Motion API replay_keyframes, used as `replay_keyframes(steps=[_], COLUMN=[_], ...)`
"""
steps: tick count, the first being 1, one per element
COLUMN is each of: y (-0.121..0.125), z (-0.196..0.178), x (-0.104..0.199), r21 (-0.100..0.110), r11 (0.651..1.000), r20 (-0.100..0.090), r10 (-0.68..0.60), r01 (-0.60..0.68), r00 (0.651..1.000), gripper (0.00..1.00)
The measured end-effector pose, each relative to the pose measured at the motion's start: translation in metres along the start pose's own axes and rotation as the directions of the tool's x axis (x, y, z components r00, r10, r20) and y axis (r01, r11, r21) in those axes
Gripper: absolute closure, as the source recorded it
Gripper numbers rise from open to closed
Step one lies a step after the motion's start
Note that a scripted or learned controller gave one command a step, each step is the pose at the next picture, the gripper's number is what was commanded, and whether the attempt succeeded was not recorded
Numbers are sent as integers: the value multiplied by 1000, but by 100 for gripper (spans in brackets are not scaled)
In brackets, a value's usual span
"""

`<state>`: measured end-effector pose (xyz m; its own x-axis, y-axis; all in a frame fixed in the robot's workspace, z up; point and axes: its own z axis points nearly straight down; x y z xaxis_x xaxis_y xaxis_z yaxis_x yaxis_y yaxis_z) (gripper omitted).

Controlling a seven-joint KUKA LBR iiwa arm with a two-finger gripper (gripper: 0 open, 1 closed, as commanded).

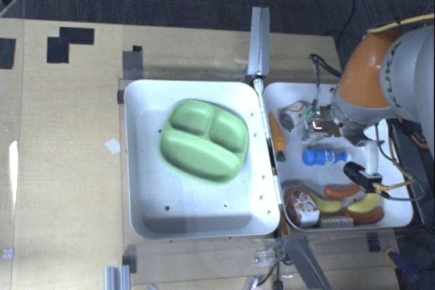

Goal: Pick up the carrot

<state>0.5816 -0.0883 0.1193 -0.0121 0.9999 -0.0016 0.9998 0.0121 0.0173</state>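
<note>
Lying along the left wall of the right bin (406,217), the carrot (275,132) rests on the white floor with its length running up and down the view, just beside the divider that separates the two bins. The claw (318,123) hangs over the upper middle of that same bin, to the right of the carrot and apart from it; whether it is released or clenched I cannot tell, and nothing shows in its grasp. A blue bottle (325,157) lies just below the claw. Near the bin's lower edge sit a banana (343,204), a red sausage-like piece (340,191) and a small printed can (302,205). The left bin (146,214) on the worktop (68,166) holds a green divided plate (204,139).
</note>
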Motion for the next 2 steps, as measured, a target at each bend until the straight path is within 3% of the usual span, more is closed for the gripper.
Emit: replay_keyframes(steps=[1,2], y=[-6,-8], z=[-82,-119], x=[-63,-116], r21=[11,12], r11=[997,926], r20=[1,6], r10=[76,378], r01=[-76,-378], r00=[997,926], gripper=[100,100])
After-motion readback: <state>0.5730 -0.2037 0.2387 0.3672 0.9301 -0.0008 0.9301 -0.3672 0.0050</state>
